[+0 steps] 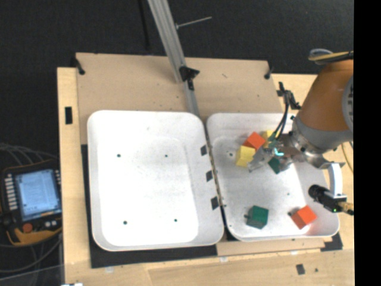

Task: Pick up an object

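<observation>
From my remote station, a lit handheld screen [37, 196] sits off the bench's left edge, its text too small for me to read. On the bench, the left bin [149, 177] shows a bare white floor with a few dark dots. A slanted metal rail [169, 37] crosses the bench's far edge and ends near the gap between the bins. In the right bin [238, 177], a yellow block [244, 156] lies near the far left corner, touching an orange block [255, 140] just beyond it. A green block [257, 217] rests near the near edge, and a second orange block [303, 217] sits toward the near right corner. The gripper [269, 157] hangs low just right of the yellow block; blur and glare leave me unable to tell how the pincer stands. A dark green shape [277, 165] beside it is partly hidden by the wrist. The arm's [327, 109] orange band is cut off at the right.
</observation>
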You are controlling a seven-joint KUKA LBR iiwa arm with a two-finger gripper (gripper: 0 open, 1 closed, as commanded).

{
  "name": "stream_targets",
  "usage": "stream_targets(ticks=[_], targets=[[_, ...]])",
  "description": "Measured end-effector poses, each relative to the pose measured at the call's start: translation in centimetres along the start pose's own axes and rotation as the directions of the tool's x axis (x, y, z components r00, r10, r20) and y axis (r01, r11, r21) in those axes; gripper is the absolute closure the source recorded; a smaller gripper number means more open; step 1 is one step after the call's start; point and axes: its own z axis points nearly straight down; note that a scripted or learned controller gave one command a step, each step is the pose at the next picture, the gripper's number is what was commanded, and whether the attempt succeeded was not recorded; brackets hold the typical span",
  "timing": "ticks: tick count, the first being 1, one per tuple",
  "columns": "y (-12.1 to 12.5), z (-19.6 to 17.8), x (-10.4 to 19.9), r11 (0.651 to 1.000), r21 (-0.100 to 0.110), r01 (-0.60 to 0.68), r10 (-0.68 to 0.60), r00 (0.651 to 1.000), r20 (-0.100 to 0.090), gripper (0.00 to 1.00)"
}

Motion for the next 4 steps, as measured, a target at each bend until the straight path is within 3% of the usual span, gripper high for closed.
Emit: stream_targets(ticks=[1,2,3,4], targets=[[0.1,-0.2,0.0,1.000,-0.006,-0.002,0.002,1.000,0.001,0.00],[-0.3,6.0,0.1,1.000,0.001,-0.003,0.003,1.000,0.003,0.00],[-0.2,9.8,-0.1,1.000,-0.007,-0.003,0.003,1.000,0.004,0.00],[-0.1,8.6,-0.2,1.000,-0.011,-0.009,0.009,1.000,0.003,1.00]])
